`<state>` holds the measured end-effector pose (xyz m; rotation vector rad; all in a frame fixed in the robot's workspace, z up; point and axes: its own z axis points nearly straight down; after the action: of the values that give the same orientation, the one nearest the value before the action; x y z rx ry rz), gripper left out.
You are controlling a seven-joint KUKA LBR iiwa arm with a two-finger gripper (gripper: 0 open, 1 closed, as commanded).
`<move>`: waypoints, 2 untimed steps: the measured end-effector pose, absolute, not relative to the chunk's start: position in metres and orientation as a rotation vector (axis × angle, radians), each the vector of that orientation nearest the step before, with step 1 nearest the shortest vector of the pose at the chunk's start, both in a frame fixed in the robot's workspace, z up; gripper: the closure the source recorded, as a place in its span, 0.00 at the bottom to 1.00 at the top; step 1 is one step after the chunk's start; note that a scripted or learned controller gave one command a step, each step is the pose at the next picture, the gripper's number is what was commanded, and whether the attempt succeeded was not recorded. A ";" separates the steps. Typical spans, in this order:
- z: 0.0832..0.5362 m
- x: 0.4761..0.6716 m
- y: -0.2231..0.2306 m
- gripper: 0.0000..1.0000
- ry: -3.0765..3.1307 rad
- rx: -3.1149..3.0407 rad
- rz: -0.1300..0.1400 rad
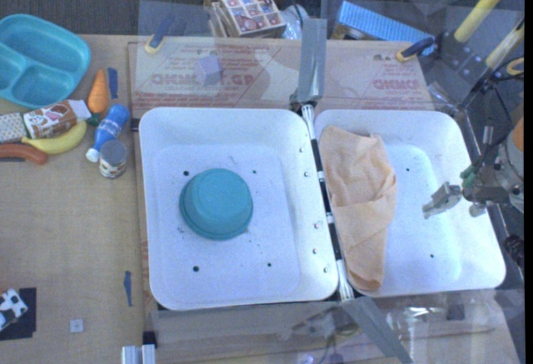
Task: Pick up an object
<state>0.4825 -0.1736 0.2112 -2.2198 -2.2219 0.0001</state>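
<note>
An upturned teal bowl (216,204) sits left of centre in the left bin (166,146). A crumpled tan cloth (360,196) lies along the left side of the right bin (416,271), reaching from its back to its front. My gripper (454,196) hangs over the right side of the right bin, well to the right of the cloth and apart from it. Nothing shows in its grasp. The arm comes in past the bin's right rim.
Off the bins to the left lie a blue divided plate (37,58), a toy carrot (99,92), a banana (58,140), a small bottle (107,131) and a can (113,159). Boxes and a clear sheet stand behind the bins.
</note>
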 end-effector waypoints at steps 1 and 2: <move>0.091 0.540 -0.115 0.00 -2.806 -1.432 -0.005; 0.091 0.610 -0.104 0.00 -2.598 -1.788 -0.009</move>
<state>0.6097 -0.1041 0.0911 -1.7883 -2.5978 -0.0094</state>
